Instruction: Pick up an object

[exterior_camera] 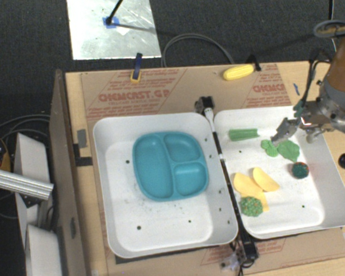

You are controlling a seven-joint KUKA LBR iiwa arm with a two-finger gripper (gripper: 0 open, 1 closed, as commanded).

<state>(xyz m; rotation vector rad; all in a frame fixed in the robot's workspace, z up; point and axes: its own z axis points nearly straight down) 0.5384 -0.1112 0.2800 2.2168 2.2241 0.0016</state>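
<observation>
**Pincer poised over the right bin's green pieces**

The pincer (286, 129) hangs just above the flat green leaf-shaped toy (284, 149) in the right bin (329, 178); whether its fingers are apart or together cannot be told. Left of the leaf lies a green cylinder (243, 134); below it, two yellow slices (254, 182) and a green knobbly ball (251, 206). A dark round ball (299, 169) sits just right of it. The left bin (112, 169) holds a teal divided plate (169, 166).

In the right bin I see a green stick (243, 134) lying far-left, a green leafy piece (283, 150), a dark berry (299, 169), yellow slices (254, 182) and a broccoli floret (251, 205) nearest.
</observation>
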